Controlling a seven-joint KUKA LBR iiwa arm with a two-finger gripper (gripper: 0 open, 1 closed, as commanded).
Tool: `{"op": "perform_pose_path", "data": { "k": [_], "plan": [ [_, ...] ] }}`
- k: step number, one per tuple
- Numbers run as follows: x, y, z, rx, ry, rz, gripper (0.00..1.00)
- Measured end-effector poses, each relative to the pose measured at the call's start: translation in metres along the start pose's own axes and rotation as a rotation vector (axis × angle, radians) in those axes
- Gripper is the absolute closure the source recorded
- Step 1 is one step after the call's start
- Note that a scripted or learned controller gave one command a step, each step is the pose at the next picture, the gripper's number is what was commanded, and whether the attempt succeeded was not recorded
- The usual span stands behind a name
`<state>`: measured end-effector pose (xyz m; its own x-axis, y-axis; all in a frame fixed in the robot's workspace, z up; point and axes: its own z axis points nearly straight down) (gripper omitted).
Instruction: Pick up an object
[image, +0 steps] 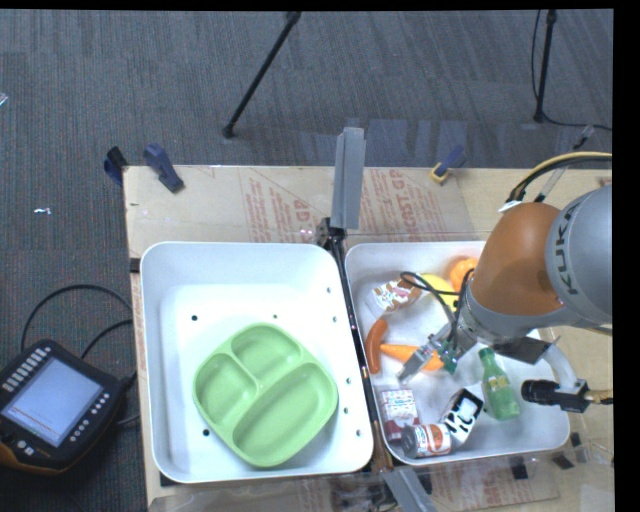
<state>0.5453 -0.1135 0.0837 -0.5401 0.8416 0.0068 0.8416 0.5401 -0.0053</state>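
The grey arm (590, 255) is reaching in from the right, its orange band (515, 260) sitting just above the wrist. The wrist is angling down and to the left. The gripper (425, 360) is pointing down-left at the arm's low end, its fingers too small and blurred to read.

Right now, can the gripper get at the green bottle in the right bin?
Probably yes. The green bottle lies uncovered just right of the gripper, nothing stacked on it. The black-and-white item sits close below its base, and the arm's own wrist hangs above it, so a clean approach may need a slight reposition.
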Motion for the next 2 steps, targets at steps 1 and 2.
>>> {"op": "perform_pose_path", "data": {
  "k": [1, 2],
  "plan": [
    [0.0, -0.001, -0.005, 0.006, 0.007, 0.006, 1.0],
    [0.066, 0.039, -0.099, 0.003, -0.001, 0.174, 1.0]
  ]
}}
